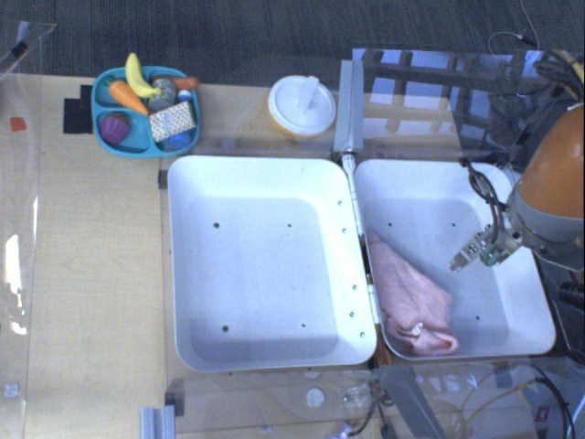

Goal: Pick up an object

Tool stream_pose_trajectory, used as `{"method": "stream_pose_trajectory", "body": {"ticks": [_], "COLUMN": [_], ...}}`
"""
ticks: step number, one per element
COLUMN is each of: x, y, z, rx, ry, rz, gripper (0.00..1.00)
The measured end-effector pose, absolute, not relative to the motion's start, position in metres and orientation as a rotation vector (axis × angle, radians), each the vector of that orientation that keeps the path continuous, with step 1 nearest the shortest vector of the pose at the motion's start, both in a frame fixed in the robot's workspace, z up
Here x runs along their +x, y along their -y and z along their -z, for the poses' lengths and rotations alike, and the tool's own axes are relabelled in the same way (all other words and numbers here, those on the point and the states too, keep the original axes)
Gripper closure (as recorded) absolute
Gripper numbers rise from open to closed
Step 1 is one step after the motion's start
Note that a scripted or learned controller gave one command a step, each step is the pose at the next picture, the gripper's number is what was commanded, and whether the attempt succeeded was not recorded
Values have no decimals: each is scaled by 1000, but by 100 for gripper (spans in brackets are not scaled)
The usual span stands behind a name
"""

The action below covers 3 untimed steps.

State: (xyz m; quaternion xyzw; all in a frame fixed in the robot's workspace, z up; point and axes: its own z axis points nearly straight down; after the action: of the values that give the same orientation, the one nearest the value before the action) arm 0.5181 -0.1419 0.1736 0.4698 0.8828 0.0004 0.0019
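Right bin (512, 337): pink cloth (409, 297) at lower left. Gripper (468, 257) above bin centre, apart from cloth; grip state indeterminable.

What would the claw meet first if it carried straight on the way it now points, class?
Probably the pink cloth. The claw points down and towards the left over the right bin, and the cloth lies next along that line, though depth is unclear.
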Motion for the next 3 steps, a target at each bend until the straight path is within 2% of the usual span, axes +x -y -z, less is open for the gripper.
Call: {"method": "stream_pose_trajectory", "body": {"ticks": [1,2,3], "x": [518,553,540], "y": [142,143,124], "z": [-174,-172,-92], "rx": [1475,1459,1307], "ry": [-2770,-2777,-2836], "rz": [-2,-3,-8], "gripper": [0,0,0]}}
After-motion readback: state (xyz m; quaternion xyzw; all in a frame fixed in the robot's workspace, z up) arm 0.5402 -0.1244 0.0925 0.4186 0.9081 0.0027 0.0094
